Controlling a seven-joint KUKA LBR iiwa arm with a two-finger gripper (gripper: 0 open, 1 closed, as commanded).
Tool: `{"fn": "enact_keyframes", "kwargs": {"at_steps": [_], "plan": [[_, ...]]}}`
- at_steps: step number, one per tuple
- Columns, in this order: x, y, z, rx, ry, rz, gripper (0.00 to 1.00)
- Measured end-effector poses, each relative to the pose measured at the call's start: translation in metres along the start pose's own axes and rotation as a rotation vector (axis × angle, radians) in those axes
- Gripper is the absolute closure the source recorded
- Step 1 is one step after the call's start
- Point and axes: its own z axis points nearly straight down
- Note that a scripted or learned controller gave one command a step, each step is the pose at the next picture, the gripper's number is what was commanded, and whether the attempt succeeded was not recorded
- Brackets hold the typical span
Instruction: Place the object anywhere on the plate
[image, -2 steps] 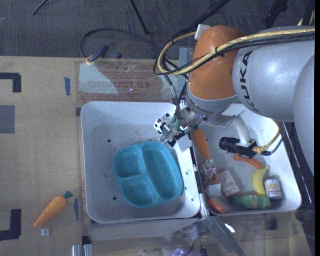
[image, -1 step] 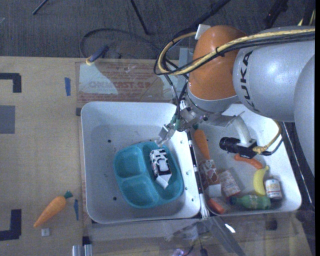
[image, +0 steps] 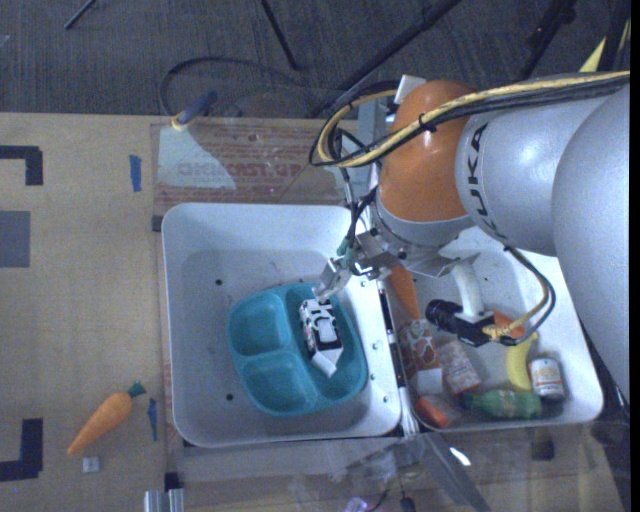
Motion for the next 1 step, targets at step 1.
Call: {"fn": "enact_keyframes", "kwargs": {"at_steps": [1], "plan": [[-0.0604, -0.0103, 0.0031, -0.003, -0.002, 0.186, 0.00]]}}
